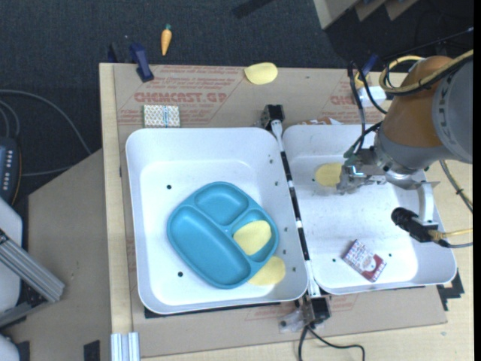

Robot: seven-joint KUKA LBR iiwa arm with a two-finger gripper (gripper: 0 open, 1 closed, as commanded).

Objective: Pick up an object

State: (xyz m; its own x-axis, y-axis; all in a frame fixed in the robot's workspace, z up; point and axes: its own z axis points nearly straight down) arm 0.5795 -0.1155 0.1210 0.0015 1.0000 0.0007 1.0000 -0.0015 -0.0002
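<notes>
— Over the right shallow white plastic bin (pixel 421 273), the grey arm's two-finger gripper (pixel 352 176) hangs just beside a flat pale-yellow chip-shaped piece (pixel 328 174); jaws spread or pressed together?

— Cannot tell; the wrist hides them. I'd centre over the piece, then descend squarely; the small red-and-white packet (pixel 364 259) lies well apart, nearer the front.

In the right bin (pixel 331 273), bare floor lies open between the yellow piece (pixel 328 174) near the back and the red packet (pixel 364 259) near the front. The blue divided plate (pixel 214 235) crowds the left bin (pixel 150 164).
</notes>
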